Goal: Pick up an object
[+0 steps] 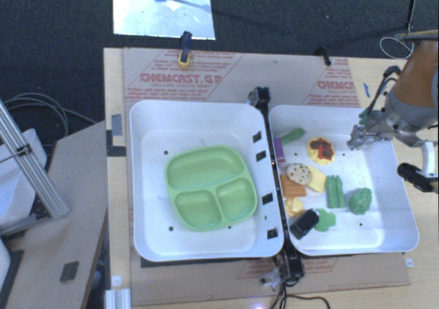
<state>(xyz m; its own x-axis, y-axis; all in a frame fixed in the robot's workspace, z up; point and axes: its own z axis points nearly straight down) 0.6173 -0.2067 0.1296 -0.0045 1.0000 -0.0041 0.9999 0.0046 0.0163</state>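
Observation:
The right bin (391, 232) holds several toy foods. Among them are a yellow piece with red topping (321, 150), a speckled cookie (298, 173), green stalks (335, 191), a green broccoli piece (359, 200), a green pod (291, 134), an orange cracker (293, 189) and a black object (304, 223). My gripper (359, 137) hangs over the far right part of this bin, to the right of the yellow and red piece. Nothing shows between it and the bin floor.
The left bin (151, 129) bears a light green divided plate (210, 187). A black divider with clips (264, 156) runs between the bins. A yellow clamp (184, 59) sits at the bench's far edge. The arm's orange band (420, 81) rises at the right.

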